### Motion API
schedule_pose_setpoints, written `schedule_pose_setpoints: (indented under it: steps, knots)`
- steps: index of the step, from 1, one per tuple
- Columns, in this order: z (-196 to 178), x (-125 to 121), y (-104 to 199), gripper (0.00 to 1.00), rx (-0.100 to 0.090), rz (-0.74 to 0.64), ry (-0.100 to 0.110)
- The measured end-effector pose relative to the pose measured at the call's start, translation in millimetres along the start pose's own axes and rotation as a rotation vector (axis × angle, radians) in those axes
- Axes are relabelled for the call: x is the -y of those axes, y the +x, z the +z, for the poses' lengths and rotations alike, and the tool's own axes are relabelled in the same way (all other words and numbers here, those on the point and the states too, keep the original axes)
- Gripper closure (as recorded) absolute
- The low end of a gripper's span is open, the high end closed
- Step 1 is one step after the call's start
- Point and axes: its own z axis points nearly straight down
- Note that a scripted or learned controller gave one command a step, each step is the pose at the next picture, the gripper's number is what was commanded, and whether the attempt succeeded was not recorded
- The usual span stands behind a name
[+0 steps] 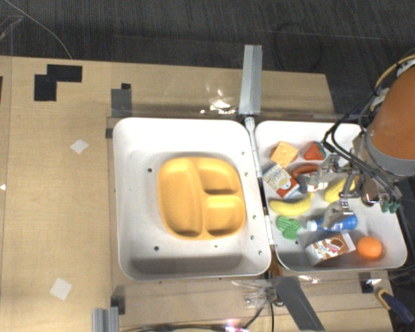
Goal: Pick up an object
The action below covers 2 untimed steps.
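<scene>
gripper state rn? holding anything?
Gripper: low in the right bin, among the toy food by the banana. Open or closed cannot be told; nothing visibly held.

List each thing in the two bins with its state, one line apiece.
Yellow tray: flat in the left bin.
Banana: lying in the right bin.
Orange: resting by the near right corner.
Carton: lying on its side.
Blue bottle: lying down.
Gripper: low among the items.

A yellow compartment tray (pixel 197 196) sits in a white bin (pixel 135 206); an orange ball (pixel 370 248) and what looks like a yellow banana (pixel 291 205) show nearby.
</scene>
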Motion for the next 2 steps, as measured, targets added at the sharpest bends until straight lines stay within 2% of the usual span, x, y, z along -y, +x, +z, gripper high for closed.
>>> schedule_pose_setpoints:
  steps: [1,2]
  knots:
    - [103,30,10,0.00,-0.003,0.077,0.000]
    - [133,38,10,0.00,0.005,0.280,0.000]
